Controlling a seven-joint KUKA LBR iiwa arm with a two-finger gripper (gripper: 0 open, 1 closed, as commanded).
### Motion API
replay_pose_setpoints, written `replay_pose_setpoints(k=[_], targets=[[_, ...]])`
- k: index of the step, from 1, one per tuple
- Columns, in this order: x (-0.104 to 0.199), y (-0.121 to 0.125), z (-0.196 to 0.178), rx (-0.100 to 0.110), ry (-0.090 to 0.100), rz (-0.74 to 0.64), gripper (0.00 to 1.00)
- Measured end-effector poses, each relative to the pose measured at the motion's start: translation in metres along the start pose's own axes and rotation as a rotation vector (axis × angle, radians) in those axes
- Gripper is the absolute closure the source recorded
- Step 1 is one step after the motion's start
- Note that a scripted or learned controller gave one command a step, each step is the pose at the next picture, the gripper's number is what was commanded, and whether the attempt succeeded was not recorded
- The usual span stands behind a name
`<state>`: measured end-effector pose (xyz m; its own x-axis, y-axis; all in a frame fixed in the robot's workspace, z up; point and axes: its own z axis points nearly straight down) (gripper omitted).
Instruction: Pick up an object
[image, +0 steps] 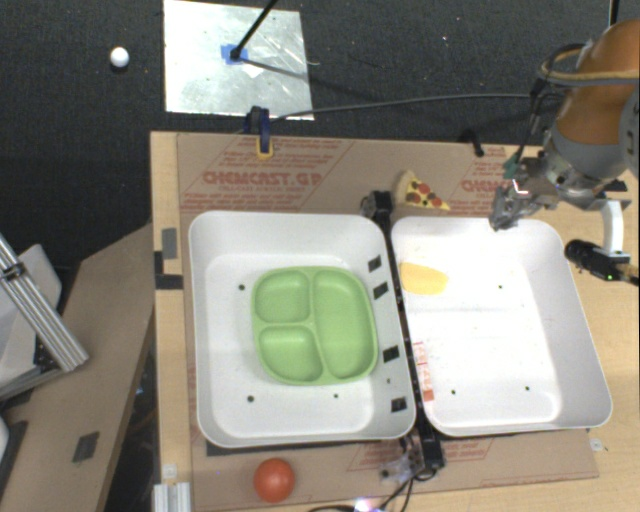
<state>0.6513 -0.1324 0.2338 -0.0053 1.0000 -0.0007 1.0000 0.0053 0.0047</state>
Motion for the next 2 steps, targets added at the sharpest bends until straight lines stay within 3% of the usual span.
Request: replay_pose_setpoints(k=[2], targets=[[0.094,-0.050,0.007,0.006,0.003,-0.003,1.00]])
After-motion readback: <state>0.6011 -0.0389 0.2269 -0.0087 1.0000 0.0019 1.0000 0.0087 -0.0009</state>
